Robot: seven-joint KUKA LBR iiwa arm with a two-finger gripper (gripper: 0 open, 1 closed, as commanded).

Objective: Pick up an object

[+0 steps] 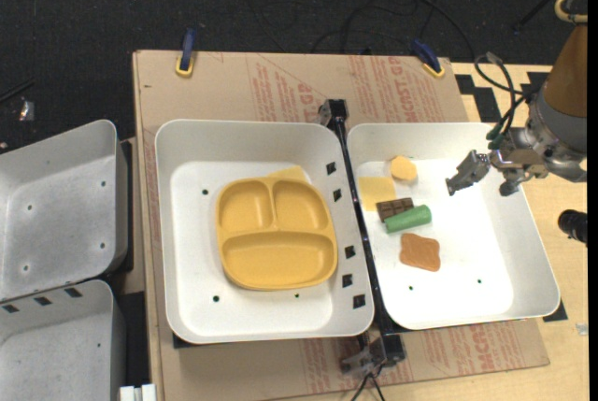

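Observation:
The right bin (pixel 495 296) holds a small round orange piece (pixel 403 168), a flat yellow slice (pixel 376 190), a dark brown block (pixel 394 207), a green cylinder (pixel 407 219) and a brown toast-shaped piece (pixel 420 251), all clustered in its left half. My gripper (pixel 486 179) hovers over the bin's upper right part, to the right of the orange piece and apart from every object. It is open, with nothing between its fingers. The left bin (pixel 187 296) holds a yellow divided tray (pixel 277 234).
A black divider (pixel 355 231) runs between the two bins. Two clamps (pixel 186 63) (pixel 430 63) grip the cardboard bench's far edge. Grey metal trays (pixel 56 203) lie off to the left. Cables trail on the dark floor behind.

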